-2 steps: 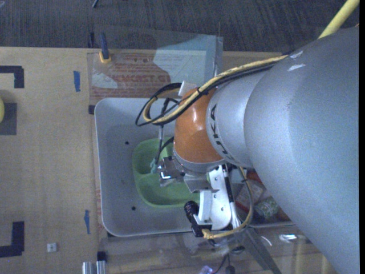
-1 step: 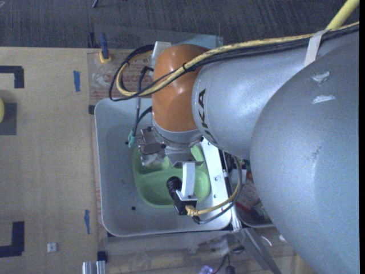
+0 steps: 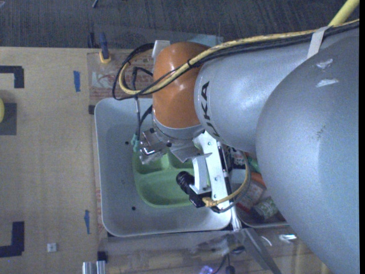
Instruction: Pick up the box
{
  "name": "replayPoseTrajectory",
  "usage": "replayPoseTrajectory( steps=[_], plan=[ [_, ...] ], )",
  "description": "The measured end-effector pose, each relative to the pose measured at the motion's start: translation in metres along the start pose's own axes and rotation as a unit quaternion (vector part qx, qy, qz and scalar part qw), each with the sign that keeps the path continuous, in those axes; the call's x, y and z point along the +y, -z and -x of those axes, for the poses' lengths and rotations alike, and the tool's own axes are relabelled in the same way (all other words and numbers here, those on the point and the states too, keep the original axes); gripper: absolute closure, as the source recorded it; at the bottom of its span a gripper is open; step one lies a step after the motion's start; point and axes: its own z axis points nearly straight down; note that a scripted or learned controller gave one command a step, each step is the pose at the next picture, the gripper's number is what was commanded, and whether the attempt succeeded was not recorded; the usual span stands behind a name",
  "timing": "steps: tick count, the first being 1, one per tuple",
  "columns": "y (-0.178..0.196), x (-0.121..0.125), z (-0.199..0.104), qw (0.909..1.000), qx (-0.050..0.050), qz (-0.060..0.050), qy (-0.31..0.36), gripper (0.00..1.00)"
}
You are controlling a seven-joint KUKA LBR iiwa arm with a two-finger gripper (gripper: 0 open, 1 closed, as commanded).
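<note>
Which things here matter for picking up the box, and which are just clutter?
Job: tool; pale green plastic container under it, perhaps the box; white bin holding it.
Clutter: mixed packets in the neighbouring bin; blue tape strips on bench.

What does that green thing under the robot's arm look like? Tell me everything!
The green thing is pale lime and looks like smooth plastic, with rounded corners and a raised rim like a shallow tray or box. It lies flat on the floor of the white bin, near the middle. The arm's orange band and wrist parts hang right above it and hide its upper and right portions, so its full shape can't be told, nor whether anything touches it.
</note>
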Motion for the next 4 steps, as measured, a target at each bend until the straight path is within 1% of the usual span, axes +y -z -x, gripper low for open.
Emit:
replayPoseTrajectory(
  steps=[1,2,3,4],
  plan=[
    [0.147,0.024,0.03,0.9954,0.0,0.001,-0.096,1.0],
    [0.163,0.073,0.041,0.9993,-0.001,0.002,-0.037,1.0],
    [0.039,0.03,0.065,0.9998,0.0,-0.001,0.019,1.0],
    [0.136,0.12,0.051,0.9969,-0.001,0.003,0.078,1.0]
  ],
)
